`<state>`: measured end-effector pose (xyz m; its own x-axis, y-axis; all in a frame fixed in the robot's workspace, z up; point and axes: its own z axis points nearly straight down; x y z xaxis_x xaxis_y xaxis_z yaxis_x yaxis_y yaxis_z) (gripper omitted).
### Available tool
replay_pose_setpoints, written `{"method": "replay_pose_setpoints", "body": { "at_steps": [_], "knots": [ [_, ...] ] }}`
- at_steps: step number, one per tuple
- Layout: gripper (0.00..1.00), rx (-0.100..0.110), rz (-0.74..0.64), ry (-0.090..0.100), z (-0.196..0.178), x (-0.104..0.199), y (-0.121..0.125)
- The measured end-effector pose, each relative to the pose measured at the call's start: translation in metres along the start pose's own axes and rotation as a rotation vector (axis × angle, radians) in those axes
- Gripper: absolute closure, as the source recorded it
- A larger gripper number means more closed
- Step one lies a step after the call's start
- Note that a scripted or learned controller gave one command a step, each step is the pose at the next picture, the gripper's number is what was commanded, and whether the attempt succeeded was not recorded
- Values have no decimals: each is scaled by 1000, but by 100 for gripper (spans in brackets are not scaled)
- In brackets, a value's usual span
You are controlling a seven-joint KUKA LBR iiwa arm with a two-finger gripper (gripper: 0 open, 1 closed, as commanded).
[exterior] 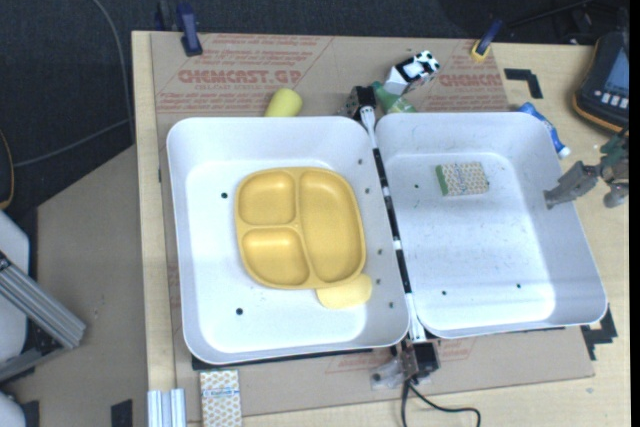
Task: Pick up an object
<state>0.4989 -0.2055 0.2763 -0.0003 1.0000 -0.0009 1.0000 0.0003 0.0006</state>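
Observation:
A small rectangular pad with a speckled green and white pattern [462, 179] lies in the upper middle of the right bin [500, 295]. The left bin [200, 295] holds a yellow divided plate [300, 225], and a pale yellow piece [346, 292] pokes out from under its near edge. My gripper [592, 191] hangs at the right bin's right rim, to the right of the pad and apart from it. Its grey fingers [570, 185] are spread open with nothing between them.
Behind the bins on the cardboard lie a yellow object [284, 102], a black and white toy [415, 68] and a green item [393, 97]. A blue object [541, 126] rests at the right bin's far corner. Blue clamps [187, 25] grip the board's back edge.

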Motion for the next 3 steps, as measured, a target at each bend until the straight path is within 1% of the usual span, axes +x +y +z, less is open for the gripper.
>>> {"method": "replay_pose_setpoints", "body": {
  "at_steps": [1, 2, 3],
  "knots": [
    [0, 3, 1, 2, 133, 19, -16],
    [0, -1, -1, 1, 165, 95, 40],
    [0, 1, 0, 1, 189, 97, 101]
  ]
}}
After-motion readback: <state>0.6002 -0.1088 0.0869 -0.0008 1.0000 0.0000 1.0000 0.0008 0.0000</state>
